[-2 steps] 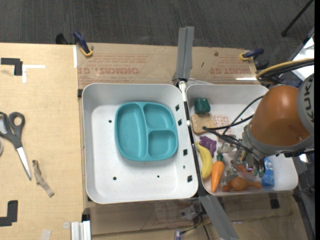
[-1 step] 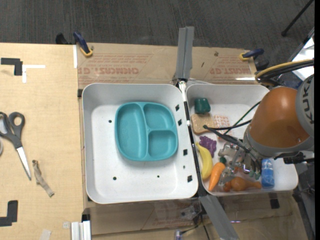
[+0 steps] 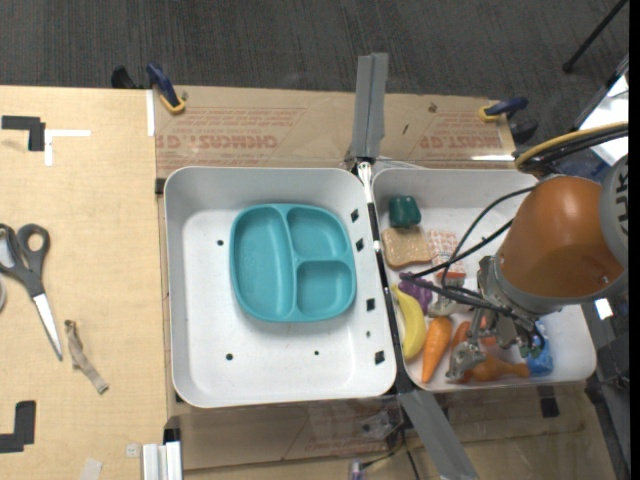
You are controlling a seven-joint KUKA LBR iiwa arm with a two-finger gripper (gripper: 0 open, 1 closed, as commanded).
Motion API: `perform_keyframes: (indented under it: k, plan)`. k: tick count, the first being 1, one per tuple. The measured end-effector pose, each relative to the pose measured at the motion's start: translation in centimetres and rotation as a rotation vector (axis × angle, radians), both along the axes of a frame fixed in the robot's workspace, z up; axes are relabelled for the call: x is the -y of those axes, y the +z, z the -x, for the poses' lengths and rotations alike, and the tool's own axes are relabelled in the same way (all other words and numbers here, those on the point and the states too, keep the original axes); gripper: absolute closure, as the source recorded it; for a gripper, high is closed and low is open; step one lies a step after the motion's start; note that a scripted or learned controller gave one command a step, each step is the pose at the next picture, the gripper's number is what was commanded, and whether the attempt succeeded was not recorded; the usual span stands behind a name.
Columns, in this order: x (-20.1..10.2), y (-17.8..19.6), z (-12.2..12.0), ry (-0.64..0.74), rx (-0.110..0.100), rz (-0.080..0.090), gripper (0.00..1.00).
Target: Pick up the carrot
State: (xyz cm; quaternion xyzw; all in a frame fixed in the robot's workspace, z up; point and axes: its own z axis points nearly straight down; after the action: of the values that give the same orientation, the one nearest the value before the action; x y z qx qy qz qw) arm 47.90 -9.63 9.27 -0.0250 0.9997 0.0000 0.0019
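The carrot (image 3: 434,348) is an orange tapered piece lying near the front of the right bin (image 3: 470,182), point toward the front wall, just right of a yellow banana (image 3: 410,322). My gripper (image 3: 472,356) hangs low over the bin's front, just to the right of the carrot, above other orange pieces (image 3: 492,371). The arm's orange band (image 3: 558,238) and cables hide much of the bin's right half. Nothing visibly rests in the gripper.
The right bin also holds a green item (image 3: 404,210), a toast slice (image 3: 404,247), a purple piece (image 3: 418,291) and a blue item (image 3: 541,358). A teal divided plate (image 3: 294,263) lies in the left bin (image 3: 190,298). Scissors (image 3: 32,278) lie on the bench at the left.
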Motion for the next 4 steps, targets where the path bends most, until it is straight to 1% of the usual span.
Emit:
perform_keyframes:
  k: [1, 2, 3, 4]
  plan:
    - [0.1, 0.2, -11.7, -0.016, 0.002, 0.000, 0.00]
    - [0.3, -0.1, -7.7, -0.197, -0.002, -0.001, 0.00]
    - [-0.3, -0.1, -6.1, -0.149, -0.003, -0.001, 0.00]
    - [-0.3, 0.9, -6.2, -0.149, 0.000, 0.000, 1.00]
